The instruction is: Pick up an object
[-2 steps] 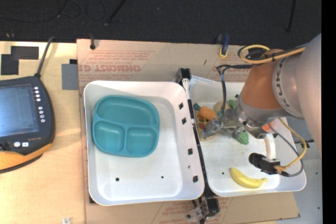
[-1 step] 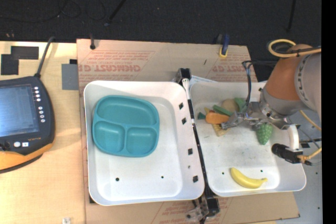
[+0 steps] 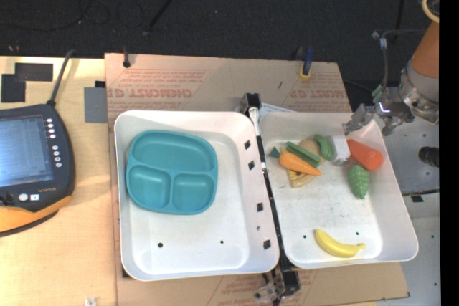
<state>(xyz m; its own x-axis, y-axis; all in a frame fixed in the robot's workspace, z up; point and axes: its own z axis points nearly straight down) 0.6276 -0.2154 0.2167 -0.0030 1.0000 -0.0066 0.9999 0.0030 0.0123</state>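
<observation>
Cardboard (image 3: 215, 86) behind the teal tray (image 3: 172, 172) bears mirrored red print, unreadable. Hand (image 3: 373, 115) right of the tray, above the carrot (image 3: 300, 163); grip state cannot be told.

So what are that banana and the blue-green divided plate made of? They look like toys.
The banana looks like moulded plastic: an even, smooth yellow with a soft sheen and no blemishes, so likely toy food. The divided plate also seems plastic, one flat teal colour with rounded moulded compartments and a matte finish. Neither can be confirmed by look alone.
</observation>
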